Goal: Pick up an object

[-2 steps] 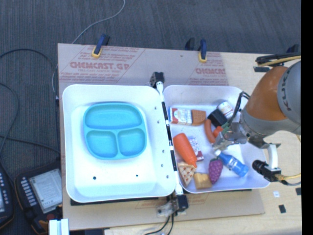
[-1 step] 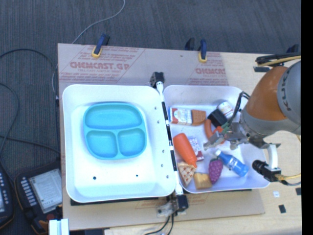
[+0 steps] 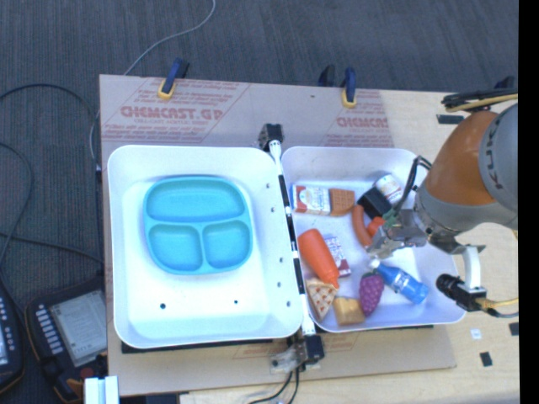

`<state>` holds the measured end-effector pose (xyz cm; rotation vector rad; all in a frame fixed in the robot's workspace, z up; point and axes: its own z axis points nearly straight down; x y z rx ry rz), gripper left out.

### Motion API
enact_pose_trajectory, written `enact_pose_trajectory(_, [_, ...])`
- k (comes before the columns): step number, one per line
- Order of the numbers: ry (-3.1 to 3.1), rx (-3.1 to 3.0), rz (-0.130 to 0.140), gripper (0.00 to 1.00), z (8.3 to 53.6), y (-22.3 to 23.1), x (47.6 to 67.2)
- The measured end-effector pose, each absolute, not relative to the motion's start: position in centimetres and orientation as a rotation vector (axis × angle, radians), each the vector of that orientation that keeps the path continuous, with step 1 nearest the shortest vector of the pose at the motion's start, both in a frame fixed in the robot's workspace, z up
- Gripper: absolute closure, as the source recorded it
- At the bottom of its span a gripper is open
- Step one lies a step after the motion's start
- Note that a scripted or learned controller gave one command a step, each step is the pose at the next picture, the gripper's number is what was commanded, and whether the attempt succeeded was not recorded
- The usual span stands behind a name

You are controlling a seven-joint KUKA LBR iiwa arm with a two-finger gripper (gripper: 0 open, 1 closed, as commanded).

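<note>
Dark grey carpet surrounds a plywood bench (image 3: 253, 108) carrying two shallow white bins side by side. Left bin (image 3: 126, 310) holds one blue three-compartment tray (image 3: 199, 224). Right bin (image 3: 438, 314), lower right of frame, holds the candidates: one orange carrot (image 3: 317, 255), one purple grape bunch (image 3: 371, 289), one blue bottle (image 3: 402, 283), one red-labelled packet (image 3: 322, 199), one waffle-like wedge (image 3: 321, 297), one tan block (image 3: 348, 310), one black-and-white item (image 3: 379, 194) and one orange sausage-like piece (image 3: 362, 223).

The gripper (image 3: 389, 236) sits low at the bin's centre right, just above the bottle and beside the sausage piece. Whether it is spread or closed cannot be told.

Judgement: descent stage, with nothing visibly secured. Next move calls for closing squarely on one item, then a clean vertical lift.
</note>
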<state>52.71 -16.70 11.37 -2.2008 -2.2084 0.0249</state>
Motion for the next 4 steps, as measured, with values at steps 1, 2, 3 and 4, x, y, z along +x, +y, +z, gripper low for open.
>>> enact_pose_trajectory(1, [-2.208,-2.2,0.025,0.0,11.4,-16.7,52.7])
enact_pose_trajectory(2, [-2.228,-2.256,0.003,0.0,8.8,-11.8,48.8])
enact_pose_trajectory(3, [-2.225,-2.24,0.0,1.0,9.4,-11.4,48.9])
enact_pose_trajectory(4, [-2.223,-2.245,0.006,0.0,9.4,-11.6,48.8])
